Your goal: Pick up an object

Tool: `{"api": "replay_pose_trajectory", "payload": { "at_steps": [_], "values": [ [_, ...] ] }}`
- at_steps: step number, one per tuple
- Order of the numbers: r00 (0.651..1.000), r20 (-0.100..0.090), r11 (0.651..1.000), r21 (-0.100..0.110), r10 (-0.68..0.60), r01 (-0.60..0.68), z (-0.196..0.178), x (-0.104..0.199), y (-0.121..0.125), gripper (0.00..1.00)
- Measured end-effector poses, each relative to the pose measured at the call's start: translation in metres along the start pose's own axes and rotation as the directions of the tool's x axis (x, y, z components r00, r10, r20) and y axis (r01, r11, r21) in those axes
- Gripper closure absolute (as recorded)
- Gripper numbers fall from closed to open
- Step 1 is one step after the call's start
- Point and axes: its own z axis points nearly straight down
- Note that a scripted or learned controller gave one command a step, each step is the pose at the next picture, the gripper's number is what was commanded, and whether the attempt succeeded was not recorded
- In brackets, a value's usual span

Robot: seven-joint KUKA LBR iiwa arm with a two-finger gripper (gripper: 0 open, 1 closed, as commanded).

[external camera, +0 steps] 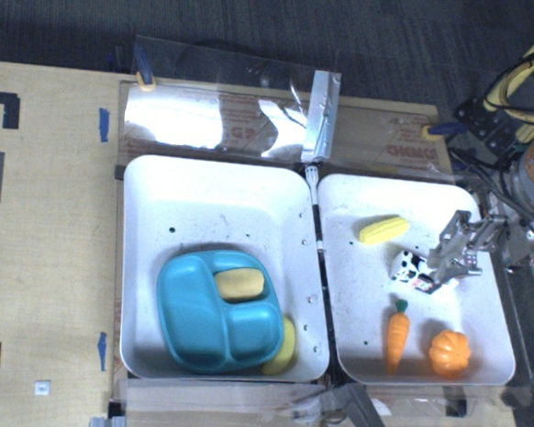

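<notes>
The right bin holds a yellow corn cob at the back, a small black-and-white cow toy in the middle, an orange carrot and an orange pumpkin near the front. My gripper comes in from the right and hangs low over the right bin. Its tip is right beside the cow toy's right end, and I cannot tell whether they touch.
In the left bin lies a blue divided plate with a yellow piece on it and a yellow object tucked under its right edge. Cables and the arm crowd the right side. A clear panel stands behind the bins.
</notes>
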Motion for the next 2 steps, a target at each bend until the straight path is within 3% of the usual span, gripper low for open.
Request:
{"api": "replay_pose_trajectory", "payload": {
  "at_steps": [1, 2],
  "values": [
    [1.0, 0.001, 1.0, 0.0, 0.001, -0.001, 0.0, 0.0, -0.001, 0.0],
    [0.994, 0.008, 0.994, 0.002, -0.108, 0.108, -0.048, -0.024, 0.018, 0.0]
  ]
}}
